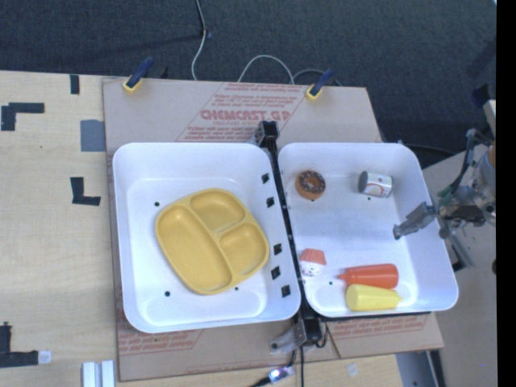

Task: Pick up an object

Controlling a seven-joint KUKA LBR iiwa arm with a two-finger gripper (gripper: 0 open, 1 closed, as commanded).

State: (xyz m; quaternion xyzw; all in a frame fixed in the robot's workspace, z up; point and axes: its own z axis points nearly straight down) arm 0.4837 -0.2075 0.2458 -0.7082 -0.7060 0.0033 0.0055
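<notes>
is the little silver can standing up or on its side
On its side: the silver can lies in the right bin, its round end facing left and its body stretching right.

Workbench seen from above, set against dark blue carpet.
A brown board [242, 111], held by two yellow-and-blue clamps [137, 74], lies on a pale wooden bench [48, 240]; a white cable [197, 31] crosses the carpet [339, 22].

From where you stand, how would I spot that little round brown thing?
Look in the right bin, at its far left corner beside the divider. The doughnut lies there alone: round, brown, with a hole, unlike the grey can to its right.
</notes>
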